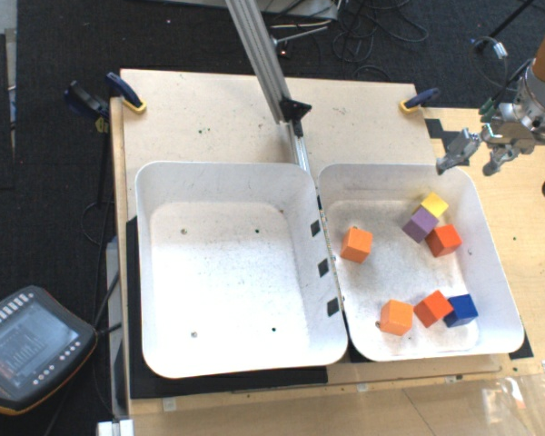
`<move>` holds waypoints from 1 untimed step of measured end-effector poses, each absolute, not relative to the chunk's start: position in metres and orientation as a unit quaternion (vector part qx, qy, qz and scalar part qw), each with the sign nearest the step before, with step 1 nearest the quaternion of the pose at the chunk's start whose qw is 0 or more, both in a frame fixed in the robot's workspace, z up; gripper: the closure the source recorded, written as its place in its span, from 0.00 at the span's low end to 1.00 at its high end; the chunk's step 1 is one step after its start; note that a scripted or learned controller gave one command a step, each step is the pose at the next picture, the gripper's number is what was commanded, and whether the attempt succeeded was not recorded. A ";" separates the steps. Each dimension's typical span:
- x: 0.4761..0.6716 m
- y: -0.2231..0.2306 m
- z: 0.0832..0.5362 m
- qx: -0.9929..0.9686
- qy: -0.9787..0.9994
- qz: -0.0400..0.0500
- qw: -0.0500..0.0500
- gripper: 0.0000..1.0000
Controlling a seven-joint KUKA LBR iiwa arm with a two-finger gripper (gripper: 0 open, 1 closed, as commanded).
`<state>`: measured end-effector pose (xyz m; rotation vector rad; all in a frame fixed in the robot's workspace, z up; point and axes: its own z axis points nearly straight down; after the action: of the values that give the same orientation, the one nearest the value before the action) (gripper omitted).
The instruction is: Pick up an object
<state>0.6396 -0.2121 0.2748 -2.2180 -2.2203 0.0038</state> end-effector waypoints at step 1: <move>0.640 -0.212 0.278 -0.706 -0.708 0.000 0.000 0.00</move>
<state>0.6404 -0.2117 0.2777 -2.2182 -2.2254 0.0014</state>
